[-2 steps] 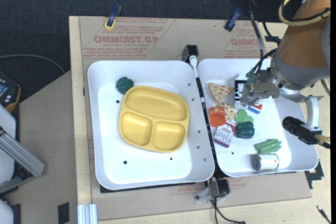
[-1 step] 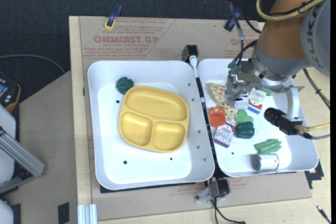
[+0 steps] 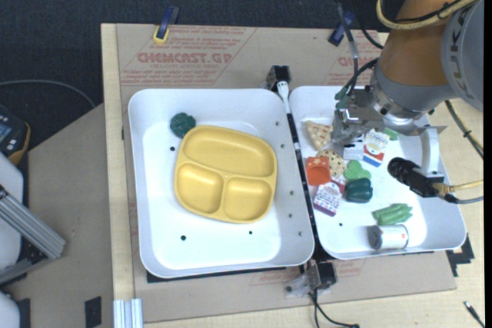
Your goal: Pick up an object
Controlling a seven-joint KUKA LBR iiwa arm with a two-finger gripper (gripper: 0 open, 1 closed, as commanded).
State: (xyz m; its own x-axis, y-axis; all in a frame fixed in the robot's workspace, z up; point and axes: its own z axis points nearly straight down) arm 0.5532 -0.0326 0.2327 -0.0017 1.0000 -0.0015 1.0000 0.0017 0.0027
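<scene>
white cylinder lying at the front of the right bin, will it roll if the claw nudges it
Probably. The white cylinder lies on its side on the right bin floor, so a sideways push would likely roll it. It looks rigid and smooth, so it may slip from a loose pinch. The green pepper lying close behind might stop it.

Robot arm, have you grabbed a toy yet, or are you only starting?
Only starting. Done so far: the gripper has reached the right bin and sits low over the toys near the cracker. In hand: nothing visible. Left to do: close on a toy and lift it. The green pepper and the others lie in the bin.
</scene>
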